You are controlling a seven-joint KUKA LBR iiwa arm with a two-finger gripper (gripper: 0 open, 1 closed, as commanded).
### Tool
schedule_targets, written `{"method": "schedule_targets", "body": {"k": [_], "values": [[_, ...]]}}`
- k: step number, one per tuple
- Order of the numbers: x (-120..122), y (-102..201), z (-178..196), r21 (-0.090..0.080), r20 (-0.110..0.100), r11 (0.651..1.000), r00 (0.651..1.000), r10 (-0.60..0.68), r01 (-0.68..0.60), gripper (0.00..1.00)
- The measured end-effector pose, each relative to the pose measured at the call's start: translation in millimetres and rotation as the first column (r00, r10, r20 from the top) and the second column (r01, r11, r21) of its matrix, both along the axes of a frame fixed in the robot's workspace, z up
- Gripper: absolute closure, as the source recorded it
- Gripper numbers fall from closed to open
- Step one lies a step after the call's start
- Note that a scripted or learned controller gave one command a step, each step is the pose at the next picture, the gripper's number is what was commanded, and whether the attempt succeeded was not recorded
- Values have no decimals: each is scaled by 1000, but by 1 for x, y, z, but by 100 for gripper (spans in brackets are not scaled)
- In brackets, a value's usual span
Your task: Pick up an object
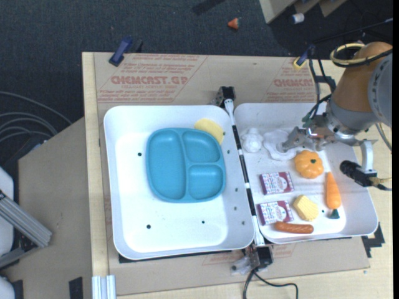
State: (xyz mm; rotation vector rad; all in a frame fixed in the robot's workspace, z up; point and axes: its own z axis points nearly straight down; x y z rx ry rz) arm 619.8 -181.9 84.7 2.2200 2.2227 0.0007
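The gripper (293, 143) was seen low over the upper part of the right bin (368, 220), reached in from the right on the grey arm (358, 101). Its metal fingers appeared spread to a moderate gap, pointing left and slightly down, and nothing could be seen held between them. No object had been lifted, so the pick was judged to be at its approach stage, with the grasp and the lift both left to be done.

Just beside the fingertips, to their left, a crumpled white item (275, 145) lay, and a little farther left a small white lump (252, 141) rested near the bin's inner wall. Which of the two was being aimed at could not be told. Just below and to the right of the gripper sat a small orange pumpkin (309, 164), close enough to be the target as well. Farther below were two maroon cartons (275, 182), a yellow cheese wedge (305, 207), a carrot (332, 192) and a sausage (294, 228), all well apart from the fingers.

Well to the left of the gripper, in the left bin (124, 217), a blue divided tray (185, 164) lay with a yellow item (210, 128) at its upper edge.
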Motion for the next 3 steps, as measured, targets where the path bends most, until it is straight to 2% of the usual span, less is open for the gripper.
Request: {"method": "schedule_targets", "body": {"k": [1,2,3], "values": [[-19,14,0,1,-3,1000,1000,-1,1,0],[-18,15,11,1,0,1000,1000,-1,1,100],[-23,60,109,0,0,1000,1000,0,0,100]]}}
